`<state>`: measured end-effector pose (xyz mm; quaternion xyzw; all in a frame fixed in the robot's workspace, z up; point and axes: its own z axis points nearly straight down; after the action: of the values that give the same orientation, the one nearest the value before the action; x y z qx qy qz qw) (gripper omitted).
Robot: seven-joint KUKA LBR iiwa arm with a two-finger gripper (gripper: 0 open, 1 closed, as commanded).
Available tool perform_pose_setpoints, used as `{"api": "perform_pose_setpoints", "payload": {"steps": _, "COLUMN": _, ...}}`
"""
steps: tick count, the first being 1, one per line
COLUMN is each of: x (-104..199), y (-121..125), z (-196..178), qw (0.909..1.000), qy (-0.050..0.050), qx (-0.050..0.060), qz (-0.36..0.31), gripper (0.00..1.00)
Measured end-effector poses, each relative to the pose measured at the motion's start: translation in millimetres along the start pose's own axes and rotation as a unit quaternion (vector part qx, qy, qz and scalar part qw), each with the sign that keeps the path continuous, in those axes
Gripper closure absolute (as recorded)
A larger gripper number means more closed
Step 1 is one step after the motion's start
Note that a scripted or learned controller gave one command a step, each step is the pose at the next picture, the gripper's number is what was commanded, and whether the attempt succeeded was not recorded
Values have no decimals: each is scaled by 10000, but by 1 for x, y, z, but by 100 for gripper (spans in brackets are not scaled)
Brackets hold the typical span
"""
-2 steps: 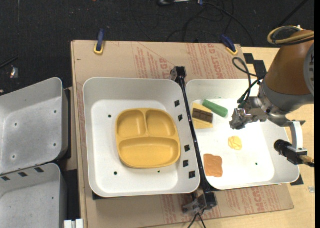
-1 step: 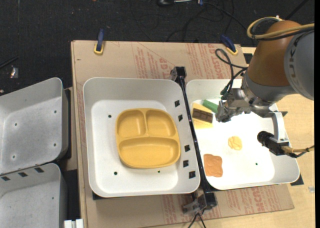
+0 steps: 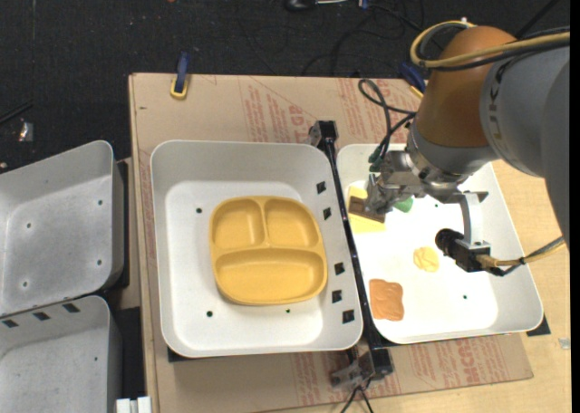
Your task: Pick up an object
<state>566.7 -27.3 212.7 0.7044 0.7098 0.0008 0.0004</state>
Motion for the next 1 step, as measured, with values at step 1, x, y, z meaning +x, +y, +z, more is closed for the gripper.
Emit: {"api": "perform_pose_setpoints", "payload": {"steps": 1, "x": 49, "y": 21, "z": -16, "qw": 10000, "qy": 5, "qx": -9, "qz": -2, "gripper": 100}}
